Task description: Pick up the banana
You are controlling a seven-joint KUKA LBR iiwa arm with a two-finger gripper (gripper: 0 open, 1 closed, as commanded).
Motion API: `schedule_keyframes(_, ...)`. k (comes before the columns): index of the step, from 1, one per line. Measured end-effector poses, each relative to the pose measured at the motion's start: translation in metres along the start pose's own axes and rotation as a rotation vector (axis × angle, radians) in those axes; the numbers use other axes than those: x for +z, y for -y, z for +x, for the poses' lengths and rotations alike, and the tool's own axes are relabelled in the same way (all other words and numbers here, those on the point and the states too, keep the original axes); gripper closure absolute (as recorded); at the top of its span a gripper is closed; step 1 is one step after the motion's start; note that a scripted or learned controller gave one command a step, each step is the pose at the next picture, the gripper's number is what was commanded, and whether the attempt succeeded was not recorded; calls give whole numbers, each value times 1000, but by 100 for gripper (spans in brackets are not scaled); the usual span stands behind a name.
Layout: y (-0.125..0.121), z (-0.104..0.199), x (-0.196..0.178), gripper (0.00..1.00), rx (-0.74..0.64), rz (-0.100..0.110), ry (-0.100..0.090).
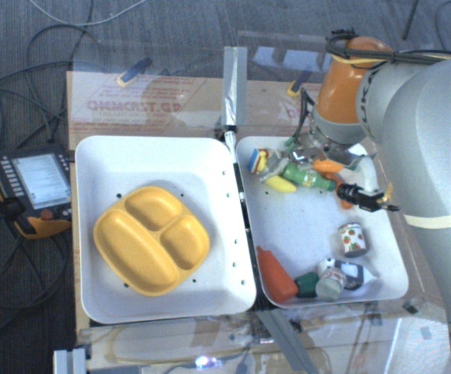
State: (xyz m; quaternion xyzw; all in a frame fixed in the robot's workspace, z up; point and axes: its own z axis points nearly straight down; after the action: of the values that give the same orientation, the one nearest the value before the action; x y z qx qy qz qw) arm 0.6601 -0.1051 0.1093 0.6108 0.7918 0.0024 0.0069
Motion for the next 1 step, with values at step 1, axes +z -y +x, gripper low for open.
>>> schedule_keyframes(1, -7, -2, 21, 0, -213, 20, -4)
